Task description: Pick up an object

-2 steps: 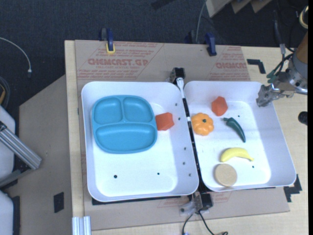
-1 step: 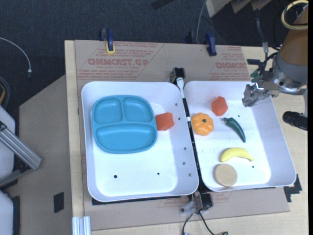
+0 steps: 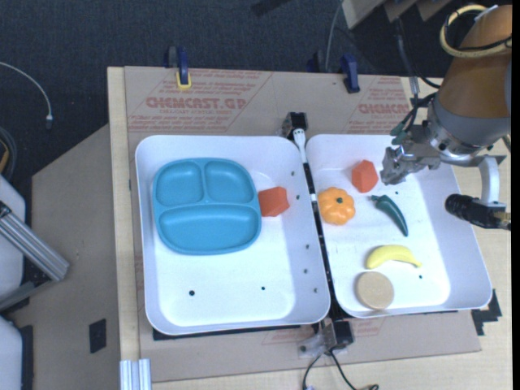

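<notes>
The right bin (image 3: 455,287) holds a red-orange block (image 3: 365,175), an orange pumpkin (image 3: 336,205), a dark green pepper (image 3: 392,212), a yellow banana (image 3: 392,257) and a tan round disc (image 3: 375,290). My gripper (image 3: 396,166) hangs over the bin's upper part, just right of the red-orange block and above the pepper. Nothing shows between its fingers. In the left bin (image 3: 236,307) a blue divided plate (image 3: 206,205) lies with a second red-orange block (image 3: 274,201) at its right edge.
The bins sit side by side on a brown board (image 3: 244,92) held by blue clamps (image 3: 182,63) at the back. A black fitting (image 3: 475,210) juts in at the right bin's right rim. Cables run behind the board.
</notes>
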